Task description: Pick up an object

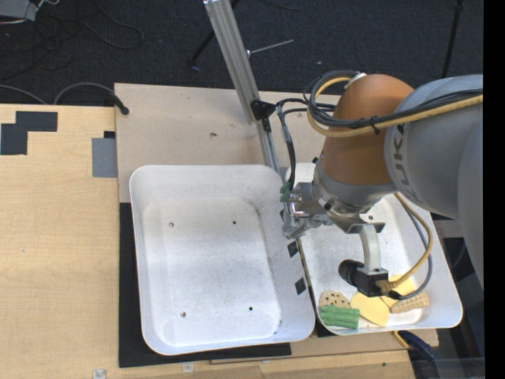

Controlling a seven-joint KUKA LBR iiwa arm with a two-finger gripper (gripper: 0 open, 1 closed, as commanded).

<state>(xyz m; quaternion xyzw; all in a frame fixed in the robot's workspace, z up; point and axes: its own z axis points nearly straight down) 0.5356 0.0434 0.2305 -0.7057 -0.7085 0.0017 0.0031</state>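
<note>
Several small objects lie in the near corner of the right bin (447, 316). They are a green ridged piece (339, 317), a yellow flat piece (371, 309), a round beige perforated disc (334, 298) and a tan toothed strip (409, 302). The grey arm with its orange band (367, 136) leans over the right bin and hides most of its floor. My gripper (293, 215) hangs at the right bin's left wall, close to the rim shared with the left bin. It is well up and left of the objects, and I see nothing in it.
The left bin (205, 259) is a wide white tray with a speckled floor. A slanted aluminium post (237, 61) rises behind the bins, with cables running along it. Small black tags (299, 284) sit on the strip between the bins.
</note>
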